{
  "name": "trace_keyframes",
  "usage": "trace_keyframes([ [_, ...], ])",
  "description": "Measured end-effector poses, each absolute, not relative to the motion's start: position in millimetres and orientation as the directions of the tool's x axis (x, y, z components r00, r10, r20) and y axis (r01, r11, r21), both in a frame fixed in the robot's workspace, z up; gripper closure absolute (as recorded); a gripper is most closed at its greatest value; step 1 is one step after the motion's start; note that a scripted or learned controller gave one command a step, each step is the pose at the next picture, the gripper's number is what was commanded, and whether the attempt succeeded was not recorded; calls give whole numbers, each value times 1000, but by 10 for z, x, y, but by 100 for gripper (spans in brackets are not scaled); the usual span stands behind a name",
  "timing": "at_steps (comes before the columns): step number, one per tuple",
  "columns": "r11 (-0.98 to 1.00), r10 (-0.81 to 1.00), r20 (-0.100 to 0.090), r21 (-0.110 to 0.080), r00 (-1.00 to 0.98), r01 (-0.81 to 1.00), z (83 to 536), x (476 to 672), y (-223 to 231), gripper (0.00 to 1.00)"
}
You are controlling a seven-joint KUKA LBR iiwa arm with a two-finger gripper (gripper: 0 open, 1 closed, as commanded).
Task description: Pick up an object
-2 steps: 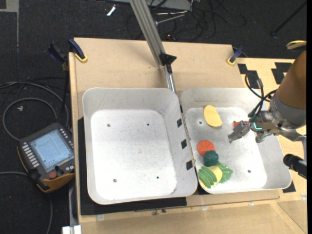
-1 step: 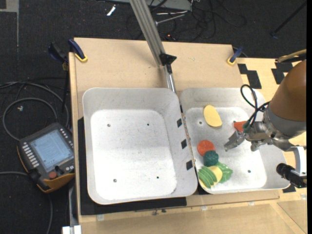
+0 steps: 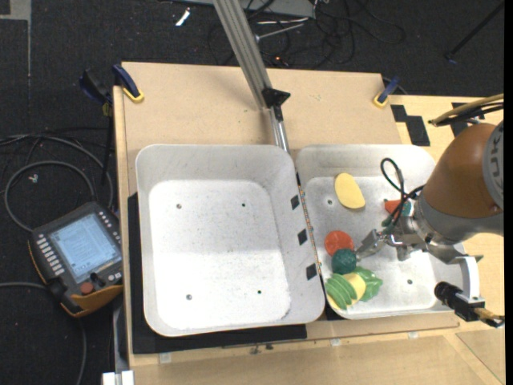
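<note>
The green toy [image 3: 346, 289] lay untouched in the right bin [image 3: 417, 305]; the tool [image 3: 370, 243], fingers apart, held nothing, so picking remained.

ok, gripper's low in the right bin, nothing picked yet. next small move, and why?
Probably a short nudge toward the dark green object and then down onto it. The gripper sits just to its right in the right bin, with nothing visibly between its tips. The green one is closest; the orange-red piece and the yellow-green toy crowd it, so go gently.
</note>
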State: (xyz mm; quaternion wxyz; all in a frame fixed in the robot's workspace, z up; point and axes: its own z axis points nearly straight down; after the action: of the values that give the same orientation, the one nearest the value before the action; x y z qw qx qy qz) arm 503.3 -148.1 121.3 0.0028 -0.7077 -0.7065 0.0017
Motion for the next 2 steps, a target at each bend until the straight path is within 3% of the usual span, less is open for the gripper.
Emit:
trace_keyframes([
  [1,-1,1000,0,1,1,1000,951,5039,-1477,0],
  [2,0,1000,0,3,0,1000,1062,5048,-1477,100],
])
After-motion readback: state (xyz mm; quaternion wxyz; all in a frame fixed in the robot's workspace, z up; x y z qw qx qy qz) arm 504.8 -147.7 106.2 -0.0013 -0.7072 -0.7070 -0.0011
